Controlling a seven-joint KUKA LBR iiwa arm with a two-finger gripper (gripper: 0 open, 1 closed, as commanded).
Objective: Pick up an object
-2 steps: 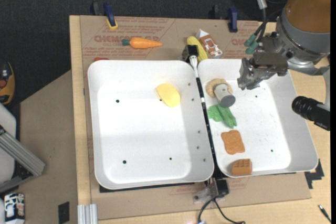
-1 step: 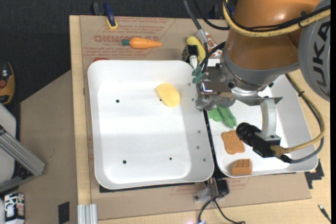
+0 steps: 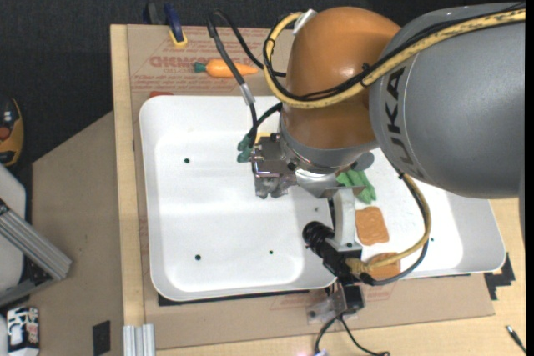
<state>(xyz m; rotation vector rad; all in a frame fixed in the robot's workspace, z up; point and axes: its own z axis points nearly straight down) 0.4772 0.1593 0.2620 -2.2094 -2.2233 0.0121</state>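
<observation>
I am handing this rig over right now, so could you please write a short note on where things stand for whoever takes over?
Gripper: low over the left bin, near the divider between the two bins; the wrist hides much of it, so nothing can be seen held.
Objects: a green item and an orange-brown slab lie in the right bin, partly under the arm. A small green piece sits beside the gripper. An orange carrot-like toy lies on the cardboard behind the bins.
Done: no pick confirmed.
Left: grasp one object and lift it.
</observation>
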